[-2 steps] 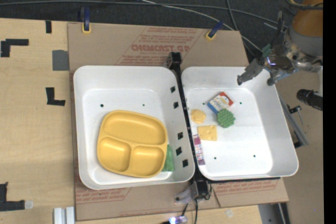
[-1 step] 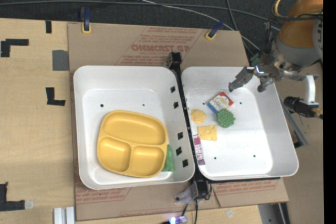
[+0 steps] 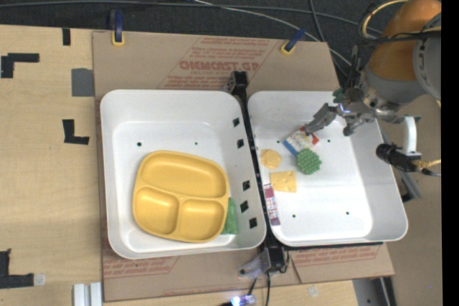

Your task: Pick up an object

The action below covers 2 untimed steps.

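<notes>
The gripper (image 3: 331, 120) hangs over the upper part of the right shallow white bin (image 3: 373, 218), its two dark fingers (image 3: 320, 117) spread apart with nothing between them. One finger reaches down to the left toward a small blue and white packet with a red end (image 3: 297, 141), and its tip is just above or touching that packet; which, I cannot tell. The other finger points down toward the bare bin floor near the right wall. Behind the gripper, the grey arm with its orange band (image 3: 403, 32) comes in from the right edge.

Just below the packet lies a green round bumpy ball (image 3: 309, 161), touching or nearly touching it. To the left of these sits a small pale yellow round disc (image 3: 270, 158), and below that a yellow square wedge like a slice of cheese (image 3: 283, 181). A slim purple and white stick-shaped pack (image 3: 271, 203) lies along the bin's left wall.

The left shallow white bin (image 3: 115, 118) holds a yellow plastic divided plate with three compartments (image 3: 181, 195), and a thin green object (image 3: 231, 216) is tucked against its right edge. Both bins rest on a brown cardboard sheet (image 3: 208, 61) on the wooden desk (image 3: 43, 175), with black cables (image 3: 215, 3) running behind.
</notes>
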Tool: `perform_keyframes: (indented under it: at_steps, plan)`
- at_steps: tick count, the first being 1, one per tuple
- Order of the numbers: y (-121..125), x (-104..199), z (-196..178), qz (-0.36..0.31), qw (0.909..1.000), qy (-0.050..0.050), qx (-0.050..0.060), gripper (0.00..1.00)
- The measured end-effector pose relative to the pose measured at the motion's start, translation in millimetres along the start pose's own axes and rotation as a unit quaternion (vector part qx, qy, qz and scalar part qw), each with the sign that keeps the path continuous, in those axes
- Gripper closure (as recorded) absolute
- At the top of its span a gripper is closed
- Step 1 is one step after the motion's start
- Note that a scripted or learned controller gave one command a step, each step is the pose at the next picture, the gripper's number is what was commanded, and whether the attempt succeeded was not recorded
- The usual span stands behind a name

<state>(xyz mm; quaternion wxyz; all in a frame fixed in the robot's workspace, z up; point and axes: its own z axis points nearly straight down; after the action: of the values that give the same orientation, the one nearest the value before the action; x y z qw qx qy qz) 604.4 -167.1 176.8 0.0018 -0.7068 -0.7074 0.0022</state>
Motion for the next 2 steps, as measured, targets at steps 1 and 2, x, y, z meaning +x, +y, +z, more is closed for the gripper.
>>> perform_keyframes:
  at_steps: [1, 2]
  plan:
    - [-11, -2, 55, 0.000, 1.0000, 0.000, 0.001, 0.00]
    - [-9, -2, 42, -0.001, 1.0000, 0.000, -0.002, 1.00]
